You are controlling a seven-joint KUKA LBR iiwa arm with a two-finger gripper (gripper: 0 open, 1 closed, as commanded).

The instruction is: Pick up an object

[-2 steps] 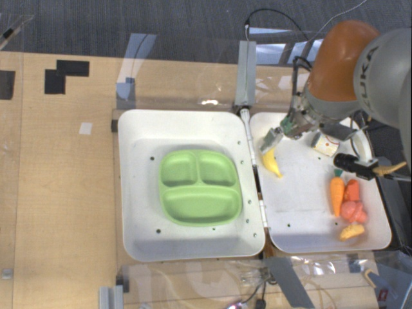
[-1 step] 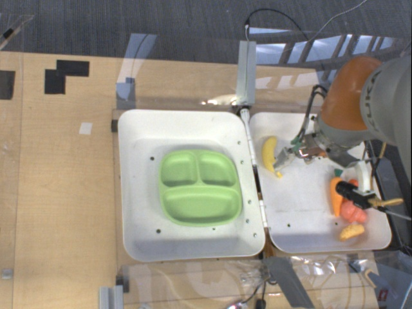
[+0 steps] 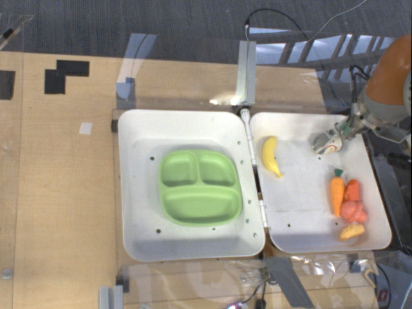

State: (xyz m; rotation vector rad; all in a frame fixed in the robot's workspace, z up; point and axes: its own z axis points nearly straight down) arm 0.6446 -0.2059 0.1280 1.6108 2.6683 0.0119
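Observation:
A yellow banana (image 3: 271, 156) lies in the right bin (image 3: 296, 217), close to its left wall. An orange carrot (image 3: 337, 195) lies near the right wall, with a red piece (image 3: 352, 190), a pink piece (image 3: 353, 211) and a small yellow-orange piece (image 3: 351, 232) clustered beside it. My gripper (image 3: 327, 143) hangs low over the bin's far right part, above the carrot cluster and to the right of the banana. A small whitish shape with a red mark sits at its tip; I cannot tell whether that is an object or part of the gripper.
The left bin (image 3: 138, 237) holds a green divided plate (image 3: 199, 187). A metal divider post (image 3: 247, 69) stands behind the gap between the bins. The arm's orange band (image 3: 391, 76) is at the right edge.

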